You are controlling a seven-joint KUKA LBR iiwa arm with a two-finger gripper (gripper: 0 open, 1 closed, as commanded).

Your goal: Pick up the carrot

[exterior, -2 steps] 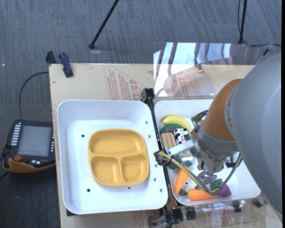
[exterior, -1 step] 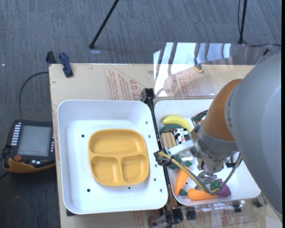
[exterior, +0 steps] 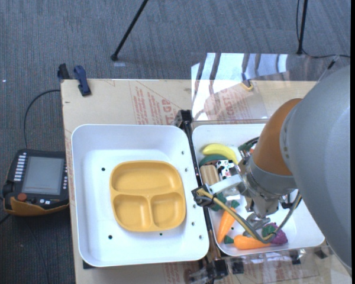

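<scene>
Tray (exterior: 147,195) in left bin (exterior: 83,158); carrot (exterior: 225,223) in right.

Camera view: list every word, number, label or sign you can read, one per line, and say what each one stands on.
Red printing on the cardboard sheet behind the bins: upside down and blurred, not readable.
Small black-and-white patterned card in the right bin: too small to read.
Handheld pendant on the floor: screen and keys show no legible text.

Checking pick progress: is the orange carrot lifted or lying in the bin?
Lying: the orange carrot rests on the right white bin floor.
</scene>
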